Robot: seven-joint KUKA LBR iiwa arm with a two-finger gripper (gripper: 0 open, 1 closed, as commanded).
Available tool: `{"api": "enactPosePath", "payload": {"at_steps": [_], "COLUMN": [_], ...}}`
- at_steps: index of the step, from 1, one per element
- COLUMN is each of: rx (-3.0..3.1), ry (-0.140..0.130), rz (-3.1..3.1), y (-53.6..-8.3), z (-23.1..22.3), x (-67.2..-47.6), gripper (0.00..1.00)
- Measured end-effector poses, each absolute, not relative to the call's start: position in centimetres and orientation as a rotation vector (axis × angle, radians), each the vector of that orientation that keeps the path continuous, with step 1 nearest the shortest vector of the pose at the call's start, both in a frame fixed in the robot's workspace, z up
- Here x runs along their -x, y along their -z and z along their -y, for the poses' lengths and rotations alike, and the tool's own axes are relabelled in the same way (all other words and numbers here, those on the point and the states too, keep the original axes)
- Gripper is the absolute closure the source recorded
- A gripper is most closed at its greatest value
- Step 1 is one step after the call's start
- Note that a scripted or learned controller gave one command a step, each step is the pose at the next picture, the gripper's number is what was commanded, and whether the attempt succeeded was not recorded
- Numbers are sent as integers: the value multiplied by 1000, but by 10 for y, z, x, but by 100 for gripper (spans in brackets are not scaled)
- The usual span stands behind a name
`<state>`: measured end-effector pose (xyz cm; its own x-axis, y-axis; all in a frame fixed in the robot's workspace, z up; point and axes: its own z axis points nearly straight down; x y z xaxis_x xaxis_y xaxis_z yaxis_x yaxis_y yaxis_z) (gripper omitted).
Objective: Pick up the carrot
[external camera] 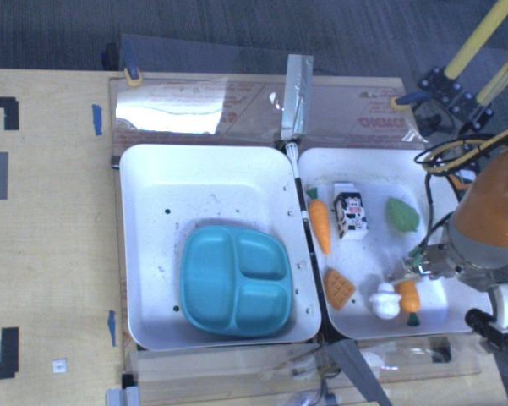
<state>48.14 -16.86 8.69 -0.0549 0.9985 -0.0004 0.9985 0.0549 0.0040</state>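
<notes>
The gripper point(412, 269) hangs low at the right bin's point(368, 163) right side; I cannot tell its state; the carrot point(319, 224) lies well apart, by the bin's left wall, so it must cross.

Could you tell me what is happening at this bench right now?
A KUKA arm reaches in from the right over the right bin, which holds toy foods. Its target, the carrot, lies by that bin's left wall, untouched. The arm's lower end sits near the bin's front right corner, close to a small orange and white item. A blue divided plate rests in the left bin.
</notes>
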Motion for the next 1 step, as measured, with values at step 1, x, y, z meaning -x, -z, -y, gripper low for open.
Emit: {"api": "enactPosePath", "payload": {"at_steps": [1], "rx": [-2384], "ry": [-3], "rz": [-2042], "y": [-195], "z": [145], "x": [-481], "gripper": [100]}}
